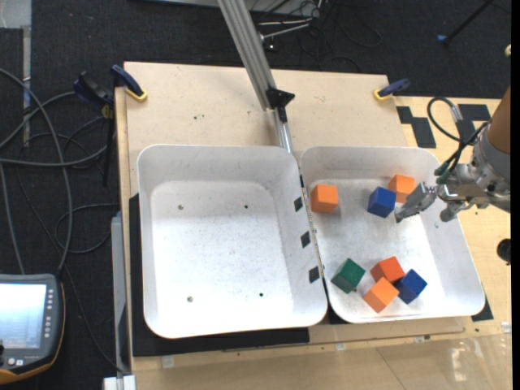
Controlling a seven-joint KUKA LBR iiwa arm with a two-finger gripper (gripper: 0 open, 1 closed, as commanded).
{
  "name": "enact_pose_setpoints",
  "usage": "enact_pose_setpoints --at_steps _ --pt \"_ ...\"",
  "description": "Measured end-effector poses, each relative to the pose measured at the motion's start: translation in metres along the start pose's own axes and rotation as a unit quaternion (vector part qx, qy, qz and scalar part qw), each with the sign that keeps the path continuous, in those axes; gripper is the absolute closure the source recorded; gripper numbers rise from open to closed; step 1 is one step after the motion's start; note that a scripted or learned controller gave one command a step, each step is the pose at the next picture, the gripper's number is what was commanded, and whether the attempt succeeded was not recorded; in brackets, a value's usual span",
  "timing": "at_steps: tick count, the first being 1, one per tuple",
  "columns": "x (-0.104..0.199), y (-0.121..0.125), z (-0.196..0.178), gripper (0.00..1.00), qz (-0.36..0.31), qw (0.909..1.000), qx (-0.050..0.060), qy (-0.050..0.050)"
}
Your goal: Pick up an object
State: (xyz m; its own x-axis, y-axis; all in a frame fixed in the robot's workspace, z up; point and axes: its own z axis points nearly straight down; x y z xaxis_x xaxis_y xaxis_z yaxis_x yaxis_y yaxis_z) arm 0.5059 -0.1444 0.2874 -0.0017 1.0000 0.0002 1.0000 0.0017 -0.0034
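The right bin [455, 254] holds several small cubes. An orange cube [325, 197] lies near its left wall. A blue cube [380, 202] and an orange cube [402, 184] sit together at the back. Toward the front are a green cube [349, 275], a red-orange cube [390, 267], another orange cube [379, 295] and a blue cube [413, 285]. My gripper [431, 205] hangs over the bin's right side, open, with nothing between its fingers. Its left finger [411, 204] is just right of the back blue cube.
The left bin [154, 218] adjoins the right one along a shared middle wall. A slanted metal pole [248, 43] crosses the board behind the bins. Clamps [130, 84] sit at the board's back corners, and cables lie on the floor to the left.
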Motion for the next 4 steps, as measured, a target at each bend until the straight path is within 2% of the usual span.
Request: enact_pose_setpoints --at_steps 1,2,4 --pt "0.000 0.001 -0.002 0.00 0.001 1.0000 -0.002 0.000" --pt "-0.001 0.004 0.061 0.00 0.001 1.0000 0.002 0.000" --pt "0.010 0.001 0.151 0.00 0.001 1.0000 0.001 0.001"
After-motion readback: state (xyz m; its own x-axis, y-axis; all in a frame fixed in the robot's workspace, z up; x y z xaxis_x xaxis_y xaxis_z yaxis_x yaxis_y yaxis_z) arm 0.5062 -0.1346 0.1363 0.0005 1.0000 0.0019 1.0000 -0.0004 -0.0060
